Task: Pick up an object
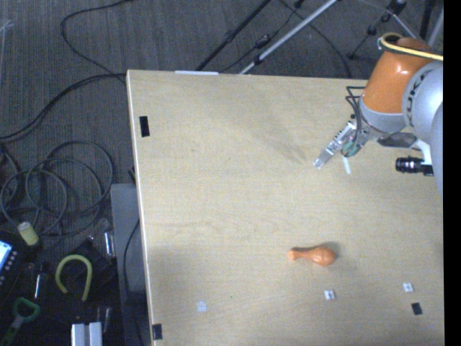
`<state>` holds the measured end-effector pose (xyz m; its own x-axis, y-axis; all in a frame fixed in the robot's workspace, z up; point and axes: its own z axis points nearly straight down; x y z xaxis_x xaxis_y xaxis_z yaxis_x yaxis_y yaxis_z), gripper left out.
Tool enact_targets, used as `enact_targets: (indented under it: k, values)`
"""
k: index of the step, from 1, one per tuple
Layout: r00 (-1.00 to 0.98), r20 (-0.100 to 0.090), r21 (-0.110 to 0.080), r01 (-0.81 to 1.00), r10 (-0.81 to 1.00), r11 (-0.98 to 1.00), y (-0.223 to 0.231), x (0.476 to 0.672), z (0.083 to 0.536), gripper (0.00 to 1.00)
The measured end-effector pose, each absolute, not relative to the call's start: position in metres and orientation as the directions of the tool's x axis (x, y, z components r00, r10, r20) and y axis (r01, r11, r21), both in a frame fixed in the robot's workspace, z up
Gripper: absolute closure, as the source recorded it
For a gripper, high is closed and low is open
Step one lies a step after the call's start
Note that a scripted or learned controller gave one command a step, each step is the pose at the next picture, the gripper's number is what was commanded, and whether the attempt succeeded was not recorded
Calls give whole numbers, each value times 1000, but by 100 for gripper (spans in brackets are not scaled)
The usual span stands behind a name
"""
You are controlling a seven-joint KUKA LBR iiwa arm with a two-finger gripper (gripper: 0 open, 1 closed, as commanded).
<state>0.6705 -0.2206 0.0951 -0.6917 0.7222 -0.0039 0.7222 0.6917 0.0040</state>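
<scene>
pale wooden bench [238, 193] carries one orange pear-shaped object [313, 255], lying well below the gripper [333, 152], slightly to its left. gripper spread, grasping nothing. best approach, i judge: descend over the fat end (less roll), then close.

Object: one orange pear-shaped item [315, 255], narrow neck pointing left. It lies flat on the tan bench surface [216, 193].

Object [313, 255] lies on bench [216, 193], near hand [333, 154].
</scene>
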Motion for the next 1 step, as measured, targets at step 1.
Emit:
enact_targets:
  k: [1]
  values:
    - [-656,0,2,755,755,656,-155,639,184,100]
